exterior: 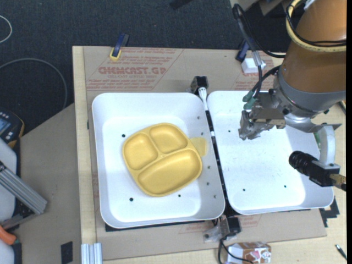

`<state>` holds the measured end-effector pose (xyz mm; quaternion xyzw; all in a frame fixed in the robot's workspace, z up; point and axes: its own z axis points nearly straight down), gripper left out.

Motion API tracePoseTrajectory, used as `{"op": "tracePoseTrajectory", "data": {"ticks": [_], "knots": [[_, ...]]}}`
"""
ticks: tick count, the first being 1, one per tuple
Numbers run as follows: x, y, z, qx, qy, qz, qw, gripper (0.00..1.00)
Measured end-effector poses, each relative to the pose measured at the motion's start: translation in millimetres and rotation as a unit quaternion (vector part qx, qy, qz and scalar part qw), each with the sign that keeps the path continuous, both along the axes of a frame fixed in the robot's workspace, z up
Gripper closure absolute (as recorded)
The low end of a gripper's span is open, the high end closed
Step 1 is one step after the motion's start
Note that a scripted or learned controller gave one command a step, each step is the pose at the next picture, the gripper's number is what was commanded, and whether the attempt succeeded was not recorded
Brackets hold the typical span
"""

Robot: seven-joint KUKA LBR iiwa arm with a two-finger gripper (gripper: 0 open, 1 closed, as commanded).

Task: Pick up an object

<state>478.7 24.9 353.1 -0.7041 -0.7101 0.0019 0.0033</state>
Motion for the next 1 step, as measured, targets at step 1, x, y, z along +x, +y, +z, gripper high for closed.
{"op": "tracePoseTrajectory", "data": {"ticks": [1], "knots": [[0.9,70.4,49.1,0.0006,-0.007,0.000,1.0000,1.00]]}}
